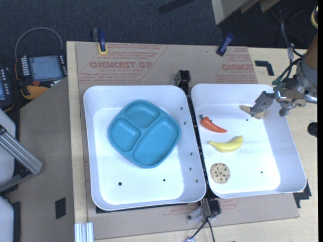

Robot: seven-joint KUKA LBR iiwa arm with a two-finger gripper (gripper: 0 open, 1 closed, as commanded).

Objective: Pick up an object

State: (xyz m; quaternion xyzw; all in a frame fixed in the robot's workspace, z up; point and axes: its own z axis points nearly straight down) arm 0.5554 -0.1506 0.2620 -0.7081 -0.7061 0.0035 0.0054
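While level, banana [226,144] tip rightward

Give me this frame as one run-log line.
gripper: over right bin far edge, nothing visibly held | right bin: chili, banana, cookie | left bin: blue plate

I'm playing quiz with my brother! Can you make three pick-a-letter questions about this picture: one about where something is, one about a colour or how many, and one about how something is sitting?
1. Where is the plate?
A. left bin
B. right bin
C. on the cardboard

2. How many foods lie in the right bin?
A. one
B. three
C. five

3. How does the banana lie?
A. on the plate
B. alone on the bin floor
C. under the cookie

Answers:
1. A: the blue plate sits in the left bin.
2. B: pepper, banana and cookie are there.
3. B: white floor shows all around it.
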